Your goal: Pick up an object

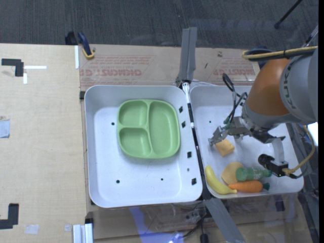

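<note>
My gripper hangs low in the right bin, near the middle of its floor, with its fingers apart. A yellow block lies just in front of the fingertips, touching or nearly touching them, and is not clamped between them. Closer to the bin's front wall lie a banana, a tan round piece, a green toy vegetable and an orange carrot, all bunched together.
The left bin holds a green divided plate at its centre. A grey divider bar rises between the two bins at the back. The arm's orange band looms over the right bin's far right side.
</note>
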You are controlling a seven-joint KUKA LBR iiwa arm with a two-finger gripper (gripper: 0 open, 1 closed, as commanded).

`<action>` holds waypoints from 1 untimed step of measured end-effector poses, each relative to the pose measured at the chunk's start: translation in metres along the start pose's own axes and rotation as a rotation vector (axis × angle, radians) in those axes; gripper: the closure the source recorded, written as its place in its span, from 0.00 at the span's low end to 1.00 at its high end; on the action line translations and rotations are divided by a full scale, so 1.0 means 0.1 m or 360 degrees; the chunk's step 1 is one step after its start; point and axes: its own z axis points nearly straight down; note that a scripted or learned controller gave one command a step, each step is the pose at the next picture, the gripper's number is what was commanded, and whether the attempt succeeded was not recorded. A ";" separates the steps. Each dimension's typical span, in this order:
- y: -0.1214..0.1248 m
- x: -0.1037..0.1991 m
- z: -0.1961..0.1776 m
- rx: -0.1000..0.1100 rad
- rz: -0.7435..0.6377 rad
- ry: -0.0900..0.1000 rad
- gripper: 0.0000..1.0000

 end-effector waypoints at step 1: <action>0.00 -0.02 -0.07 0.0005 0.0006 0.0001 1.00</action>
